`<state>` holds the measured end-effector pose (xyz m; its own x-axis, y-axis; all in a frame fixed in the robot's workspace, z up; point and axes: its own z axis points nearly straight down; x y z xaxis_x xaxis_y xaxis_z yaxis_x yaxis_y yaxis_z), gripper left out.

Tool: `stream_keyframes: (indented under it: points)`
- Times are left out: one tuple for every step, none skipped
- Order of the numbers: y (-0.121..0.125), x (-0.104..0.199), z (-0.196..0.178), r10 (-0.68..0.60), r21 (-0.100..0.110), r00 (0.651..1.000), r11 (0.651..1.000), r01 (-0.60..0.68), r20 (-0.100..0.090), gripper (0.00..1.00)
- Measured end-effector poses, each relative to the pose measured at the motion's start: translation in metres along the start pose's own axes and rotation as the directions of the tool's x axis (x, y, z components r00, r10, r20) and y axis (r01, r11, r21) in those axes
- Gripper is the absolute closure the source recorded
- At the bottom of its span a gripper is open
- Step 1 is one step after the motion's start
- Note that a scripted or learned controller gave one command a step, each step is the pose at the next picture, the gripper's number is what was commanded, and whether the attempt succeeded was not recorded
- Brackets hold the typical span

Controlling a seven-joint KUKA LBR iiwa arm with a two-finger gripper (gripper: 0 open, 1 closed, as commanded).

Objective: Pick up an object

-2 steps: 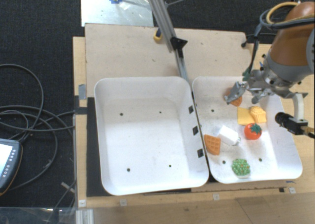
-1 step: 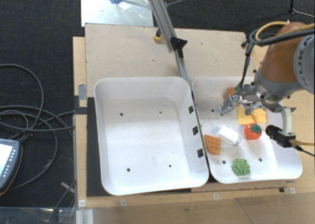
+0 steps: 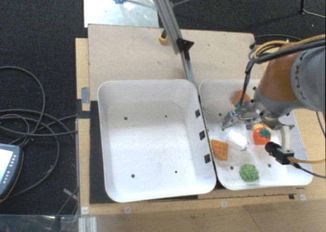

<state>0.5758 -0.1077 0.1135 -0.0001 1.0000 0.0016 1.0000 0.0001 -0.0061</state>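
Observation:
The right bin (image 3: 295,172) holds several small things. An orange waffle-like piece (image 3: 220,150) lies near its left wall, with a white block (image 3: 237,139) just to its right. A red-orange round fruit (image 3: 262,135) sits further right, and a green bumpy ball (image 3: 249,173) lies near the front rim. An orange object (image 3: 240,96) at the back is partly hidden by the arm. My gripper (image 3: 232,119) hangs low over the bin's middle, just above and behind the white block. Nothing shows as held in it.
The left bin (image 3: 109,124) stands beside the right one, sharing a divider with black clips (image 3: 201,135). A slanted metal pole (image 3: 170,19) crosses the back of the bench. The arm's orange band (image 3: 277,80) and a black cable connector (image 3: 277,153) overhang the right bin.

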Motion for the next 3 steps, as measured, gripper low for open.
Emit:
stream_keyframes:
  points:
    - [0.003,-0.001,-0.015,0.0,-0.009,1.0,1.0,0.0,0.001,1.0]
    - [0.001,0.005,-0.06,-0.004,-0.011,1.0,1.0,0.004,0.002,1.0]
    - [-0.004,-0.003,-0.119,-0.003,-0.014,1.0,1.0,0.003,0.004,1.0]
